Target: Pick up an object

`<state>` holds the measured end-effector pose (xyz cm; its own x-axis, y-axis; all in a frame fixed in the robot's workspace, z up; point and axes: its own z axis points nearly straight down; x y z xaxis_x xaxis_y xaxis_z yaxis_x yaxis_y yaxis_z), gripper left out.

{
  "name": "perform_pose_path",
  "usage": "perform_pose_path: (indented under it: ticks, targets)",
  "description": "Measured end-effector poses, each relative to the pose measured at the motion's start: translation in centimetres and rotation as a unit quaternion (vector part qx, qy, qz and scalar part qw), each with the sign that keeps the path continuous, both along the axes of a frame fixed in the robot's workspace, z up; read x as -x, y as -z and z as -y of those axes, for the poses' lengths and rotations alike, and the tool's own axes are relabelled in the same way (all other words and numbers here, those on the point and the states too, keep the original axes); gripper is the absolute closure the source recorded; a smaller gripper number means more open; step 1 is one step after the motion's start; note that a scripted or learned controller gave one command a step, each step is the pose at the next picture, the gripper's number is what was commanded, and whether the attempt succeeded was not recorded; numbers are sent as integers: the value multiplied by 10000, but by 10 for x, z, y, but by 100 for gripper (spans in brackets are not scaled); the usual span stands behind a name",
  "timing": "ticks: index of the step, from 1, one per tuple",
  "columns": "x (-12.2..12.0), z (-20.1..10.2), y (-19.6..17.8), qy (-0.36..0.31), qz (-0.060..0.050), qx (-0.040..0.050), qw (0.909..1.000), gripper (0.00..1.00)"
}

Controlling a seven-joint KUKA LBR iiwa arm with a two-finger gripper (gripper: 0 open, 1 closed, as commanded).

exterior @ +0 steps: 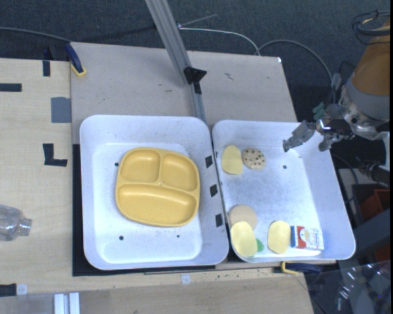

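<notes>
The right bin [314, 175] holds several small items. A pale yellow piece [232, 160] and a speckled cookie [253, 157] lie near its far left corner. Along the near edge sit a tan round piece [242, 214], a yellow-green piece [243, 239], another yellow piece [279, 236] and a small red-and-white carton [306, 238]. My gripper [308, 139] hovers over the bin's far right rim, open, with nothing between its fingers. It is well to the right of the cookie.
The left bin [98, 175] holds a yellow divided plate [158, 186]. A slanted metal pole [173, 38] reaches down to the bins' far edge. A clear plastic bottle [6, 222] lies on the bench at far left.
</notes>
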<state>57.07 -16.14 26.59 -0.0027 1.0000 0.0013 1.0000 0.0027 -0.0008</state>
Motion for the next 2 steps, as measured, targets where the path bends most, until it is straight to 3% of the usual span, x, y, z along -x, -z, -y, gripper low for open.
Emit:
perform_pose_path:
  ticks: [1, 2]
  targets:
    - [58, -42, 96, 9, -60, -13, 10000, 0]
    - [85, -149, 77, -33, -16, -14, 10000, 0]
